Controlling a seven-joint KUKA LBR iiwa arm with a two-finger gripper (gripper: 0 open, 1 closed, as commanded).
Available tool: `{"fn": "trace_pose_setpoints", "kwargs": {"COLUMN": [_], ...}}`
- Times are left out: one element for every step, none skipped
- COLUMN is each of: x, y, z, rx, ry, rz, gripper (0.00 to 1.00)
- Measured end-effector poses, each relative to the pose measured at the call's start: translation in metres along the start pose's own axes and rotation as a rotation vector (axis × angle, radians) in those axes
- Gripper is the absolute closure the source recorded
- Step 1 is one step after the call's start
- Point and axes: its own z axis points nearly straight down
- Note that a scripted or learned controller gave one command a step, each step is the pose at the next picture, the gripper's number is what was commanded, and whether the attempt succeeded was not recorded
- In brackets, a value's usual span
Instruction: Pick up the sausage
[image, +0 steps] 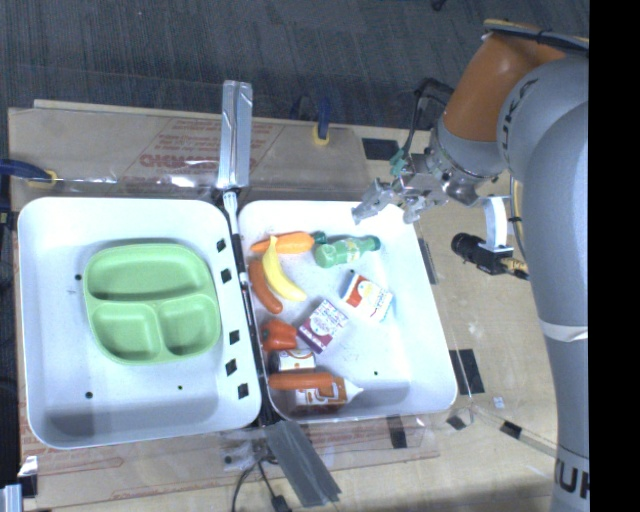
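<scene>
A reddish-brown sausage (264, 287) lies in the right bin (425, 330), along its left wall and pressed against a yellow banana (280, 275). Two more red sausage-like pieces sit lower down, one (279, 335) mid-left and one (296, 381) on top of a brown box near the front. My gripper (388, 208) hovers over the bin's back right corner, well up and to the right of the sausage. Its fingers (364, 211) are spread open and hold nothing.
In the right bin there are also an orange carrot (287, 242), a green bottle (342, 249), a white and orange carton (367, 297) and a small purple-labelled pack (324, 323). The left bin (50, 300) holds a green divided plate (153, 299).
</scene>
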Motion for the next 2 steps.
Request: {"fn": "trace_pose_setpoints", "kwargs": {"x": [0.072,0.078], "y": [-0.015,-0.001], "z": [0.106,0.085], "rx": [-0.023,-0.003], "ry": [-0.011,-0.001], "rz": [-0.300,-0.367], "gripper": [0.00,0.00]}}
